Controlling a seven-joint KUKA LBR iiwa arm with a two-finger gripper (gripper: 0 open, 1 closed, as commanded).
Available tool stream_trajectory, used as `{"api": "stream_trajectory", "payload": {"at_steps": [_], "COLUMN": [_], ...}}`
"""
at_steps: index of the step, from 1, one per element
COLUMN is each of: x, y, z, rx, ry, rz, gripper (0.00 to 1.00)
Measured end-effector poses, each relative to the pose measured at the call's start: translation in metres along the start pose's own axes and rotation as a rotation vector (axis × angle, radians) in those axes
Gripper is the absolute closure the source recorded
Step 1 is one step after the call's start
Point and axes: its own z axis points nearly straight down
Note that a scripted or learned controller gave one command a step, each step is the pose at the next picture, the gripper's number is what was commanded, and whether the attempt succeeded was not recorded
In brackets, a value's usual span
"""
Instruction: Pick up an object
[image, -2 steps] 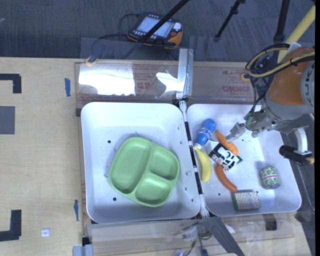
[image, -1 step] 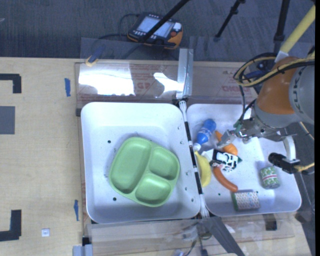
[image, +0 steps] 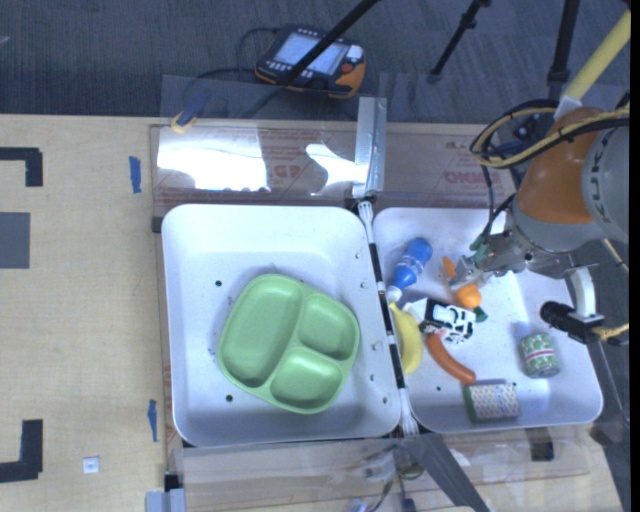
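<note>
Stage: early, nothing lifted so far as can be judged; every object lies on a bin floor.
Claw (image: 488, 252): low over the right bin (image: 578, 412), near its far edge, just above a small orange piece (image: 467, 295); too small and cluttered to tell how wide apart, or whether anything sits inside.
Arm (image: 560, 190): grey with orange band, reaching in over the right bin's far right corner.
Likely target: the small orange piece or the blue bottle (image: 409, 262), both close under the claw; a guess only.
Blue bottle: near the far left corner of the right bin, tilted toward the dividing edge.
Banana (image: 405, 340): along the left edge of the right bin.
Black-and-white toy (image: 450, 322): mid bin, just beside the banana.
Carrot (image: 450, 360): near the middle, slanting toward the near edge.
Green can (image: 538, 352): by the right edge.
Patterned cylinder (image: 491, 399): lying at the near edge.
Left bin (image: 190, 250): holding a green divided plate (image: 288, 342) at its centre.
Left to do: close on one object, raise it clear of the bin.
</note>
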Motion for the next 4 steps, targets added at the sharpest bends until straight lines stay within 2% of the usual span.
{"api": "stream_trajectory", "payload": {"at_steps": [1, 2, 3, 4], "x": [0.019, 0.019, -0.035, -0.070], "y": [0.018, 0.018, 0.022, 0.025], "z": [-0.074, -0.074, -0.047, 0.020], "rx": [0.005, 0.005, 0.005, 0.005], "ry": [0.001, 0.001, 0.000, 0.002], "rz": [0.117, 0.116, 0.248, 0.071], "gripper": [1.00, 0.00, 0.00, 0.00]}}
